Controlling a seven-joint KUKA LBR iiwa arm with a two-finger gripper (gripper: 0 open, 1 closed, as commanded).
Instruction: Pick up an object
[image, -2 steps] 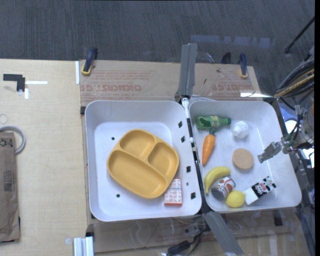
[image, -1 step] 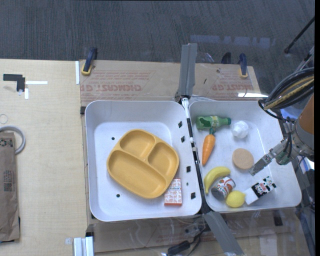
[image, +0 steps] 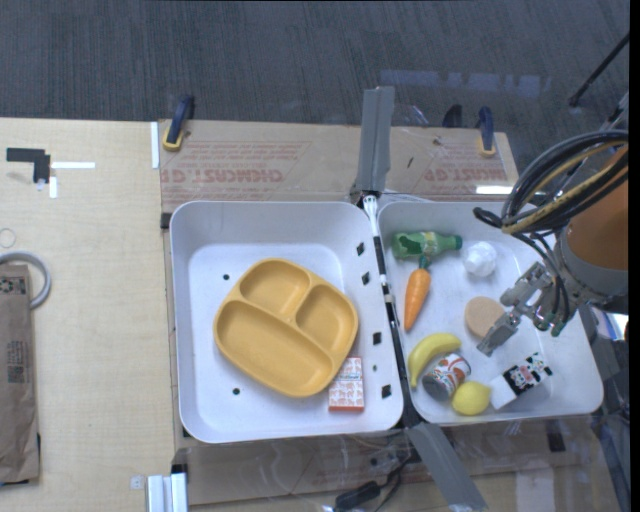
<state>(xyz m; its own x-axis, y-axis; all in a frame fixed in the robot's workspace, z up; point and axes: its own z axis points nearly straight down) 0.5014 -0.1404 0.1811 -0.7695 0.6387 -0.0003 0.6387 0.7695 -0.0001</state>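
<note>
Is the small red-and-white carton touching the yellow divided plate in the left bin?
Touching. The camera view shows the carton tucked against the plate's lower right rim, no gap.

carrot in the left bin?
No, the carrot lies in the right bin, below the green bottle; the left bin holds the yellow plate.

An orange band (image: 603, 232) is seen on the arm above the wrist. Black and yellowish cables (image: 560, 180) are looped beside it. The claw (image: 505, 325) is made of grey metal, with angular fingers (image: 495, 340) and small teal details.
</note>
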